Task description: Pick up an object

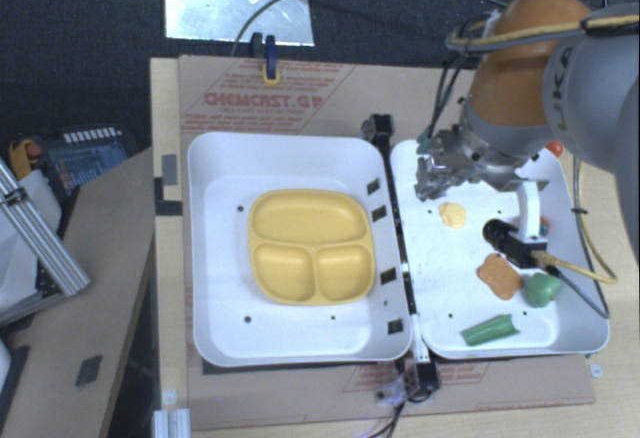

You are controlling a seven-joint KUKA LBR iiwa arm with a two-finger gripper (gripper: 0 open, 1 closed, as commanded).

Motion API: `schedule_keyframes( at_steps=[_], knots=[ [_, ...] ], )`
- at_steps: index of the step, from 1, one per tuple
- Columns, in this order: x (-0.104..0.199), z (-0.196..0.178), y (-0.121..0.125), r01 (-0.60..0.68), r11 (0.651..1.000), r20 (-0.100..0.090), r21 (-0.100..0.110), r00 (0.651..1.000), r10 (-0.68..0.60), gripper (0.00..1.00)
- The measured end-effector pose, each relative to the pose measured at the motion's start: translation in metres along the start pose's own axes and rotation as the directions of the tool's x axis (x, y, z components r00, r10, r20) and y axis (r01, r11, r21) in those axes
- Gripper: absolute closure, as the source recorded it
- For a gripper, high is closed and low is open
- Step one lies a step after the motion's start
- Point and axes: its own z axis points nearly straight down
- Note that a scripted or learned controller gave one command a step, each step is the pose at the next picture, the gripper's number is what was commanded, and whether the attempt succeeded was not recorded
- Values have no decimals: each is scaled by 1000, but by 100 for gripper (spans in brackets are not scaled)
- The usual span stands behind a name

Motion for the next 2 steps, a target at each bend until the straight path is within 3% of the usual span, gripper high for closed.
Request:
schedule_keyframes(
  at_steps=[2],
  knots=[
    [107, 17, 47, -1, 1000, 0, -1, 1000, 1, 100]
  ],
)
